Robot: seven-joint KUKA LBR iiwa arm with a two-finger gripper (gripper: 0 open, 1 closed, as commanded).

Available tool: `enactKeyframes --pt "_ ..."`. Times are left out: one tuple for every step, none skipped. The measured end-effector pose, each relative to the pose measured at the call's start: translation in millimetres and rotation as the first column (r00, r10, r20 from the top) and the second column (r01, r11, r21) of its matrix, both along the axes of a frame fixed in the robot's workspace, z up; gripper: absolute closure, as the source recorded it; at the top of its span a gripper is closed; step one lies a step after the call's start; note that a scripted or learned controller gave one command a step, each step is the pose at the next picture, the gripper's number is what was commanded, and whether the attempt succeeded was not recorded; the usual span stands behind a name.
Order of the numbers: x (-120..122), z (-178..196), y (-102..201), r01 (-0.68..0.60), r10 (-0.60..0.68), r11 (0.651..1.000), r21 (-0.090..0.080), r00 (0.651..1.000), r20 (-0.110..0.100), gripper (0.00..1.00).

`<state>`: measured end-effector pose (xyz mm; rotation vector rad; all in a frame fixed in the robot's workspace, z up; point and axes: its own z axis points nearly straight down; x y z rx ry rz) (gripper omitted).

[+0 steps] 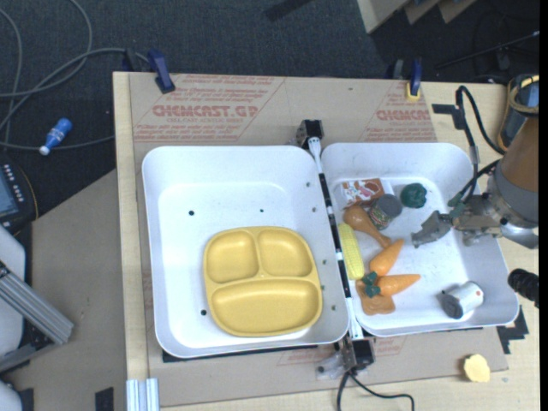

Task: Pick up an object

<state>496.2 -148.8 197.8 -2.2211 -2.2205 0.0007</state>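
Presently: end effector [431, 228] over rt bin [445, 157] nr toy carrots [390, 272], grip state can't tell; yellow divided plate [261, 281] in lt bin [171, 187].

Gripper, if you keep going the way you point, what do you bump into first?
The gripper points left over the right bin. First in line is probably the upper carrot, just below its path; height is hard to judge, so it might pass above.

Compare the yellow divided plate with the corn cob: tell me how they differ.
The yellow divided plate lies in the left bin; the corn cob lies in the right bin, along its left wall. The plate is far larger than the cob. The plate is broad, rounded and split into three compartments; the cob is a narrow stick shape. Both are yellow, and both lie apart from the gripper.
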Motion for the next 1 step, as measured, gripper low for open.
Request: enactKeyframes --pt "76.2 -74.5 40.7 -0.007 0.007 1.0 0.001 1.0 0.001 0.0"
